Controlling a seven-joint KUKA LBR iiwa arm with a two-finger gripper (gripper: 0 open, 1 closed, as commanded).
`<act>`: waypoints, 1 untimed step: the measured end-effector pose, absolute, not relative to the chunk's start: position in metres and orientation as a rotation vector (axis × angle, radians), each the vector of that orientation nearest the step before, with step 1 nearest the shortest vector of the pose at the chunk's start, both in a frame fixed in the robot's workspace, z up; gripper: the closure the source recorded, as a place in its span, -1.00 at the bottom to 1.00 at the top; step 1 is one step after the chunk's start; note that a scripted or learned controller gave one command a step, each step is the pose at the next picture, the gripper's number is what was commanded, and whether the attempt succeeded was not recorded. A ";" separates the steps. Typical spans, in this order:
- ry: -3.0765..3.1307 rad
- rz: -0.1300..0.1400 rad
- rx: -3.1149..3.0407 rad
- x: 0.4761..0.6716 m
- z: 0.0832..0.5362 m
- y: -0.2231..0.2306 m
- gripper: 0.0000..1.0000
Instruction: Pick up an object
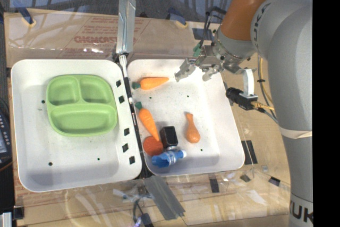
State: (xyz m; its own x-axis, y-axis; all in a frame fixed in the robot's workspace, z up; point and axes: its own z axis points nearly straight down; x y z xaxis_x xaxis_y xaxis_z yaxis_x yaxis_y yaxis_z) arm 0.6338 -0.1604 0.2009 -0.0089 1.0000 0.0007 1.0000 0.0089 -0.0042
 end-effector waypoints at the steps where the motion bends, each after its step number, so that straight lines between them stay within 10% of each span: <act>1: -2.481 0.001 -1.922 0.553 0.092 -0.172 -1.00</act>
State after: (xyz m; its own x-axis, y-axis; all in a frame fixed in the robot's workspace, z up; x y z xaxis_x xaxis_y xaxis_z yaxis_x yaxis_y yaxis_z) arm 0.5534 -0.1719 0.0916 -0.2502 0.9682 0.0019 0.9682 0.2502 -0.0026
